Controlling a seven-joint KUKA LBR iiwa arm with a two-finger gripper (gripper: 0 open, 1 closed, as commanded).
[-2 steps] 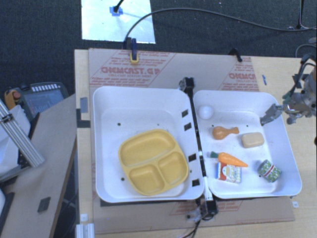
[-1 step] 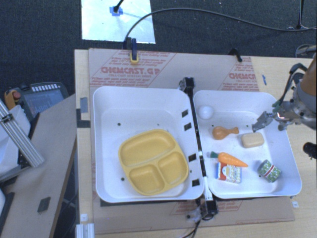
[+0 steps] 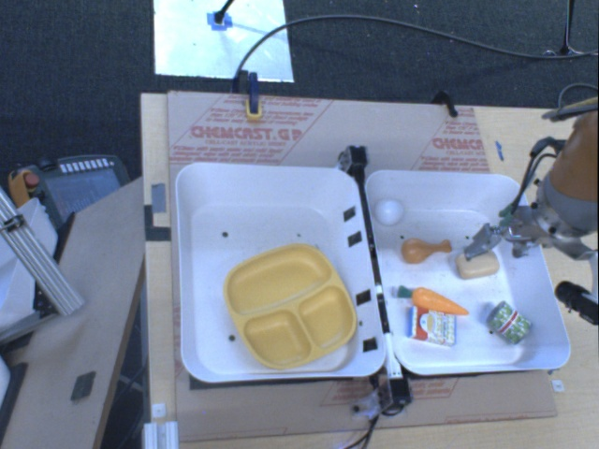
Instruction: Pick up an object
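Two white bins are seen from above. The gripper is poised w/ jaws apart, nothing held, just over a beige block in the right bin, likely the pick target. A carrot lies nearby; a yellow tray sits in the left bin.

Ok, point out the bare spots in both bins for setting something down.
Left bin: bare floor along the back wall, behind the yellow tray. Right bin: a small patch between carrot and green can. Crowded around the hand, tan block and drumstick.
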